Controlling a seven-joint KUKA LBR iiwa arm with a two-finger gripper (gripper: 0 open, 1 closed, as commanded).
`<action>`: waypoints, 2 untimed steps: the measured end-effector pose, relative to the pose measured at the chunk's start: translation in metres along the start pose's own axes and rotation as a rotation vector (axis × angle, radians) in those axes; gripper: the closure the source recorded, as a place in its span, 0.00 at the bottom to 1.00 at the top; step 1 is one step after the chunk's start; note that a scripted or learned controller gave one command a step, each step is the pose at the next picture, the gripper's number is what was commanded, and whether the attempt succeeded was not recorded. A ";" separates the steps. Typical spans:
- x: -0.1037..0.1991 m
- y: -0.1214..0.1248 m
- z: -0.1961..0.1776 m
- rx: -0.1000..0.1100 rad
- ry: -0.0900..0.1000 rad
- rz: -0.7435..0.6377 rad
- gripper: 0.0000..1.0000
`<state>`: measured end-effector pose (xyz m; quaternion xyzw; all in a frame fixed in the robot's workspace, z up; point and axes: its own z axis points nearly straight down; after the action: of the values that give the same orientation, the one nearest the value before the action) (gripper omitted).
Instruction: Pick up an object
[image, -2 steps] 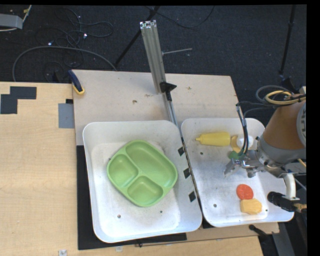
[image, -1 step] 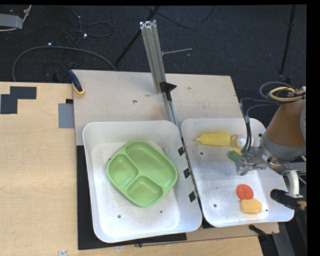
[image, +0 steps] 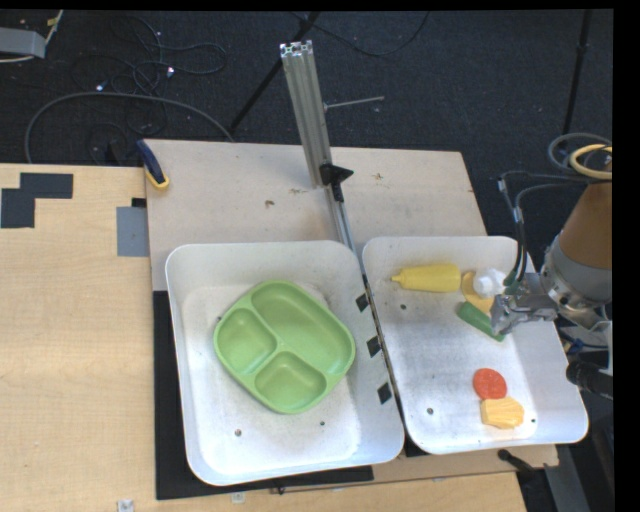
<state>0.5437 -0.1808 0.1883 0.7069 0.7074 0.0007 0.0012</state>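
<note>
The gripper (image: 503, 318) is hovering by the green stick (image: 479, 320); finger state I cannot tell, nothing lifted yet.

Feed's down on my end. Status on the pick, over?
Hand low at right bin's far right edge, over green stick. Yellow bottle beside it. Red disc, yellow block nearer front. Green tray in left bin.

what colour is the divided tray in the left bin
Light green: the three-compartment plastic tray in the left white bin, shown in the camera view.
</note>
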 end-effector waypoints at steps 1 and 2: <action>-0.001 0.001 -0.034 0.001 0.000 0.000 1.00; 0.056 -0.007 -0.044 0.005 0.003 -0.004 1.00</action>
<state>0.5368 -0.1252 0.2327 0.7054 0.7088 -0.0001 -0.0018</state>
